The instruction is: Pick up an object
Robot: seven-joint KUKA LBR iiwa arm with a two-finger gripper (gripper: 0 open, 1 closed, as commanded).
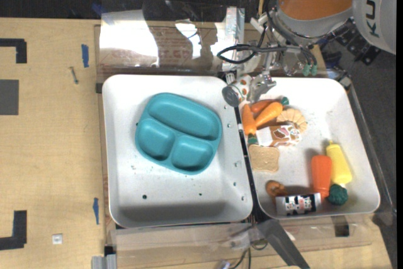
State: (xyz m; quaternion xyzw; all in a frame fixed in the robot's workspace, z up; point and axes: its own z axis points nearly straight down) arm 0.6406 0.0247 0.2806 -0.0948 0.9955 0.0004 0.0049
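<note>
The bench (44,135) was pale wood marked with black tape, and on it two shallow white bins sat side by side, a dark floor behind them. The left bin (119,186) held a teal divided plate (178,131); the right bin (359,129) held the toy food: a carrot (264,113) at the upper left corner, a frilled round piece (291,126) touching it, a slice of bread (264,159) just below, a red-orange piece (320,173) and a yellow one (339,162) standing close together near the right wall, a dark green lump (338,195) beneath them, a small brown piece (274,188), and a small labelled can (298,203) lying along the front wall. The gripper (257,90) hung from the arm's wrist over the right bin's upper left corner, directly above the carrot and beside a small round metal disc (231,95). To do the pick well, it seemed the descent should be centred on the carrot's narrow width, straddling it crosswise and keeping clear of the bin wall and the frilled piece. How wide the jaws stood could not be told from this angle, cables and wrist hardware cluttering the view; nothing was visibly between them.
</note>
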